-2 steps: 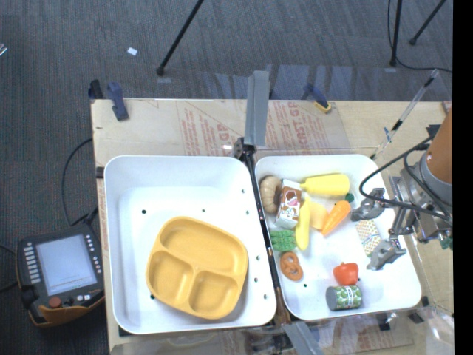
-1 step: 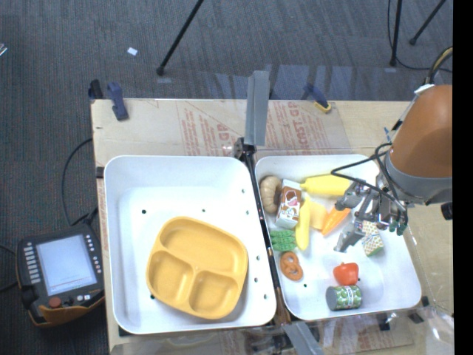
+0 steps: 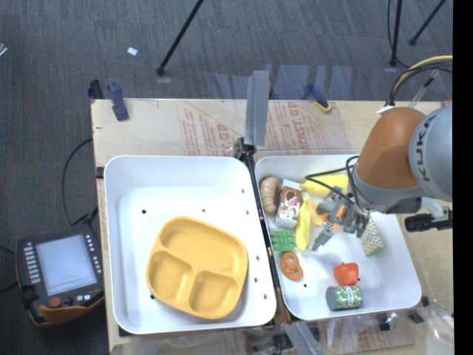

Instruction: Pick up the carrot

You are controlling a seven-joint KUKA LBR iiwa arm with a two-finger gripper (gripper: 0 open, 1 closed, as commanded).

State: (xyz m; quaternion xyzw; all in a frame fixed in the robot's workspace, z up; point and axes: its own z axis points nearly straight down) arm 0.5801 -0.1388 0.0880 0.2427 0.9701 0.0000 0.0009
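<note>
My gripper hangs low over the middle of the right bin, pointing down and to the left, just right of a yellow banana-like piece. I cannot pick out the carrot for certain. The closest match is a small orange ring-like piece by the bin's left wall, below and to the left of the gripper and apart from it. A small orange spot shows on the gripper body; I cannot tell whether it is part of the tool or an object.
The right bin also holds a brown potato, a small carton, a green piece, a red fruit, a green can and a patterned wedge. A yellow divided plate lies in the left bin.
</note>
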